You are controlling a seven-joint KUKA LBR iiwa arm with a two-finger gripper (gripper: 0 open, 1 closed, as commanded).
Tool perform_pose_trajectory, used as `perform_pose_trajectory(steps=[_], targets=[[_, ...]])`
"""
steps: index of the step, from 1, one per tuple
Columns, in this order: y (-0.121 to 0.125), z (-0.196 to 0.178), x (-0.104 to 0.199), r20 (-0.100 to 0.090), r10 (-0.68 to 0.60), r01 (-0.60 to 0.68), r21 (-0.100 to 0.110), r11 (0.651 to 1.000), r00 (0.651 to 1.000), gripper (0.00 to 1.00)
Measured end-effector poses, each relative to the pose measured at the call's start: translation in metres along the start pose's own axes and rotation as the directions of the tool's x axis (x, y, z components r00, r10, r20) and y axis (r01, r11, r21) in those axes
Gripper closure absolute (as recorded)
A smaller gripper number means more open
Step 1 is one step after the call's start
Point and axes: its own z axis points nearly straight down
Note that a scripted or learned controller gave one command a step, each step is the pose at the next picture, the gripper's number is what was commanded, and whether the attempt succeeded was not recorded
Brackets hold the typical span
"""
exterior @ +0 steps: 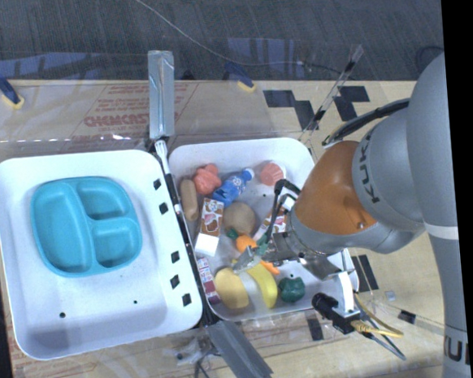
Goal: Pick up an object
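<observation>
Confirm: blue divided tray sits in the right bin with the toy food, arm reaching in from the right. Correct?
Not quite. The camera view shows the blue divided tray in the left bin, by itself. The toy food, such as the yellow piece, lies in the right bin, where the arm reaches in from the right.

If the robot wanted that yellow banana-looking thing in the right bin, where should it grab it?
Probably across the middle of the yellow banana, coming straight down from above. It lies flat with its long axis running up-down in the view, crowded by a yellow-tan piece on its left and a green piece on its right, so closing room is tight.
</observation>
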Motion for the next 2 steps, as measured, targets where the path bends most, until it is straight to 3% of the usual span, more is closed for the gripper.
perform_pose_trajectory(steps=[1, 2], targets=[[0.000, -0.008, 0.001, -0.002, -0.006, 0.006, 0.004, 1.000, 1.000, 1.00], [0.073, -0.099, 0.073, -0.004, 0.061, -0.061, 0.004, 0.998, 0.998, 1.00]])
